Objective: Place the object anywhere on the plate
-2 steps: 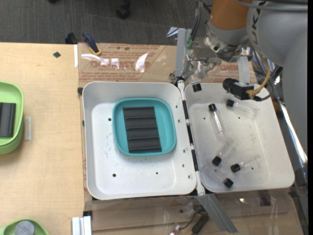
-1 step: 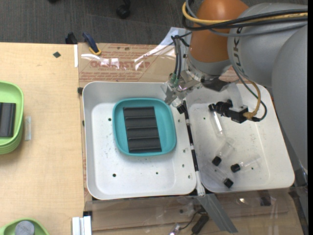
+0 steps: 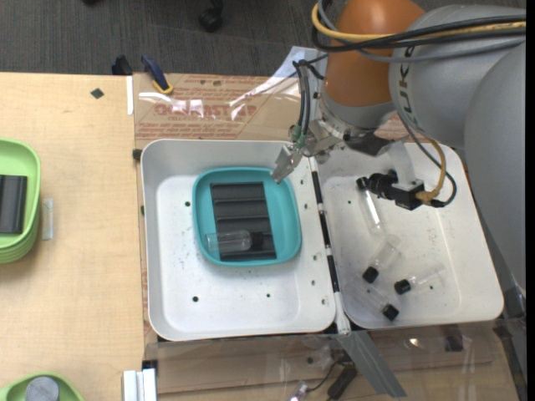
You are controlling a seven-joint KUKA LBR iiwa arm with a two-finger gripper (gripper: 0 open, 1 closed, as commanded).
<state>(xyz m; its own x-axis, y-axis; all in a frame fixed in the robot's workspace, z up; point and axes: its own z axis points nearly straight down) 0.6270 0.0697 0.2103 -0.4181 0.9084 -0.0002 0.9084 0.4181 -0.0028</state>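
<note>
Plate (image 3: pixel 288 215), teal and square, rests in the left bin (image 3: pixel 167 224) and carries black ridged blocks (image 3: pixel 240 211). A clear tube (image 3: pixel 228 241), the task's object, lies on the plate near its front-left corner, apart from the gripper. The gripper (image 3: pixel 284 165) hangs over the plate's back-right corner; its fingertips appear close together with nothing visible between them. The right bin (image 3: pixel 468 224) contains clear tubes (image 3: pixel 370 211) and small black pieces (image 3: pixel 393 286).

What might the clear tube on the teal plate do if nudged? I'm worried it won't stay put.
The tube looks round and lies on its side, so it would probably roll. It seems small and see-through, likely light plastic and slippery. The plate has a raised rim, which may well stop it.
</note>
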